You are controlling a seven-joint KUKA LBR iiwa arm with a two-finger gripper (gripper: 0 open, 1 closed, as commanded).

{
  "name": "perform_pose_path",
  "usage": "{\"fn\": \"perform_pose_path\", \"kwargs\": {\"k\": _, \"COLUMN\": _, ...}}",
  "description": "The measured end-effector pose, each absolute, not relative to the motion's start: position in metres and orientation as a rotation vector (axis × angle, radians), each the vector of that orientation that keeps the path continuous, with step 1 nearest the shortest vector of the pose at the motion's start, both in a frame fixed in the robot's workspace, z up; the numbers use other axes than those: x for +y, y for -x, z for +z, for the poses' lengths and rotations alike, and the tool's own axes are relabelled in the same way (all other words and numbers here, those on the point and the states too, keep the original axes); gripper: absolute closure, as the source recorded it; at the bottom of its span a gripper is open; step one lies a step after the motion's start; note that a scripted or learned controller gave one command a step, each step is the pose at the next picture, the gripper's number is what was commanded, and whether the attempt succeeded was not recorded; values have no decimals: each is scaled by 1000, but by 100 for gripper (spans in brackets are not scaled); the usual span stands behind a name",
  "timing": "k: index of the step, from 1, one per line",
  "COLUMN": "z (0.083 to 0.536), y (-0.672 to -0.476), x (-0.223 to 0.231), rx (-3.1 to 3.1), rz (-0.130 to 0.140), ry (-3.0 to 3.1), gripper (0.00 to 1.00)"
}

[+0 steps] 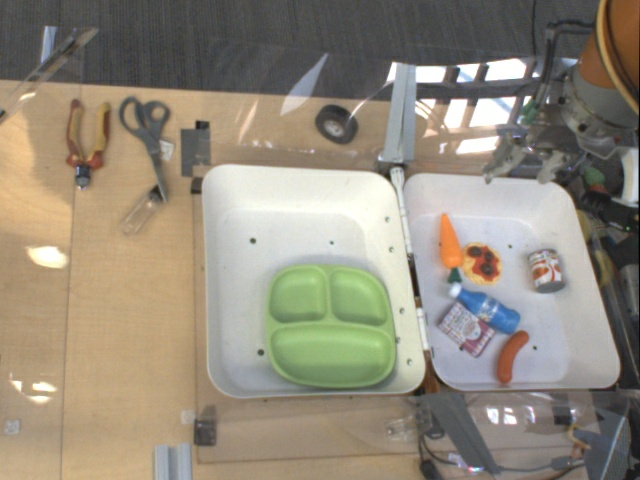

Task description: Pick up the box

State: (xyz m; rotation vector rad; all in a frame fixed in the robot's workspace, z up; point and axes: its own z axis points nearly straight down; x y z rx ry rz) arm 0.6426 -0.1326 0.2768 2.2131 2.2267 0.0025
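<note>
The box [466, 328] is a small flat pack with a dark red and white print. It lies in the right bin [575, 368] near the front left, its upper edge touching a blue bottle [487, 308]. My gripper [522, 164] hangs over the bin's back rim, far behind the box, with its two fingers spread open and nothing between them. The arm's orange band [618, 28] shows at the top right corner.
The right bin also holds an orange carrot [451, 240], a pizza slice [483, 260], a small can [545, 270] and a sausage [511, 356]. A green divided plate [330, 325] lies in the left bin [230, 268]. Pliers, scissors and a tape roll lie on the bench behind.
</note>
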Motion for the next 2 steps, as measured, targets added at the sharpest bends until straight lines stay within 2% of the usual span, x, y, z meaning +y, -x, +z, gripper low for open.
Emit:
{"fn": "perform_pose_path", "kwargs": {"k": 1, "z": 192, "y": -562, "x": -153, "rx": 2180, "rz": 3, "ry": -2258, "gripper": 0}}
{"fn": "perform_pose_path", "kwargs": {"k": 2, "z": 93, "y": -514, "x": -91, "rx": 2211, "rz": 8, "ry": -2225, "gripper": 0}}
